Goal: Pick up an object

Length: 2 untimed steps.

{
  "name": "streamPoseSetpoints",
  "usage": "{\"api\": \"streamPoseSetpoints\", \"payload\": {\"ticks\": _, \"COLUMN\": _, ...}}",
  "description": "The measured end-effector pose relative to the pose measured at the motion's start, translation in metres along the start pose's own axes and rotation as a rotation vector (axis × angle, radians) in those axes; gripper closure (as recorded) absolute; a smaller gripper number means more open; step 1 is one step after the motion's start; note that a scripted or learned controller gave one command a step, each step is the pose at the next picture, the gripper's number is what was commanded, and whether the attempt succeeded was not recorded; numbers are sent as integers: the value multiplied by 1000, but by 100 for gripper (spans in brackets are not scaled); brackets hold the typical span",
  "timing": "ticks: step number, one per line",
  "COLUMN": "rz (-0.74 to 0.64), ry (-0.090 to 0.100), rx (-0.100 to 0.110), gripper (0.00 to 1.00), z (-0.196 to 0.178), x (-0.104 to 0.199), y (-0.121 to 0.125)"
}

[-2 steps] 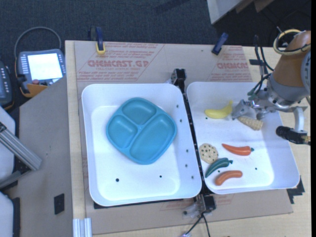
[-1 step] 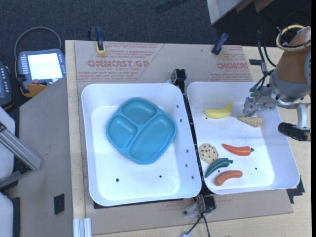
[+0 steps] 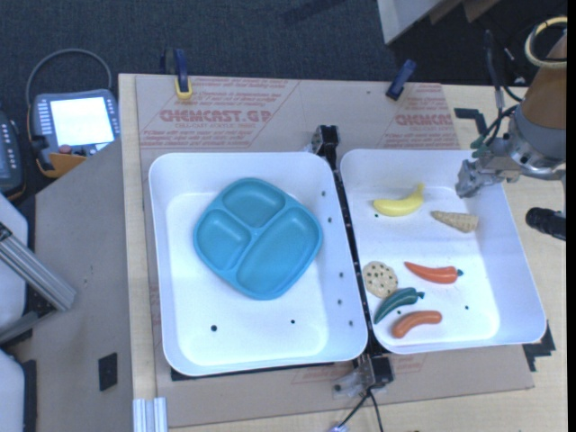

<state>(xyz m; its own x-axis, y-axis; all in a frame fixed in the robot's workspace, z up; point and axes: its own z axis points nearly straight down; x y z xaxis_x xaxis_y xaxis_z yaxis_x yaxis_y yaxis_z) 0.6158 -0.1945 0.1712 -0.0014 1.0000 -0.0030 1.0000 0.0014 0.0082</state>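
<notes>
The right bin (image 3: 504, 241) holds a yellow banana (image 3: 399, 204), a tan cone-shaped piece (image 3: 454, 220), a red chili pepper (image 3: 433, 273), a chocolate-chip cookie (image 3: 380, 278), a dark green pepper (image 3: 397, 302) and an orange sausage (image 3: 416, 323). My gripper (image 3: 470, 182) hangs over the bin's far right part, just above and right of the tan cone and right of the banana. Nothing shows between its fingers.
The left bin (image 3: 180, 322) carries a blue divided plate (image 3: 258, 237). A teach pendant (image 3: 76, 121) lies off the bench at the far left. Clamps (image 3: 184, 86) sit on the bench's back edge, and a black divider (image 3: 342, 241) runs between the bins.
</notes>
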Motion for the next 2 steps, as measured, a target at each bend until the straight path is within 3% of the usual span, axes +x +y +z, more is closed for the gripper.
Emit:
{"api": "streamPoseSetpoints", "payload": {"ticks": 1, "rz": 1, "ry": -1, "rx": -1, "gripper": 100, "z": -55, "x": -11, "y": 3}}
{"api": "streamPoseSetpoints", "payload": {"ticks": 2, "rz": 0, "ry": 0, "rx": 2, "gripper": 100, "z": -82, "x": -11, "y": 4}}
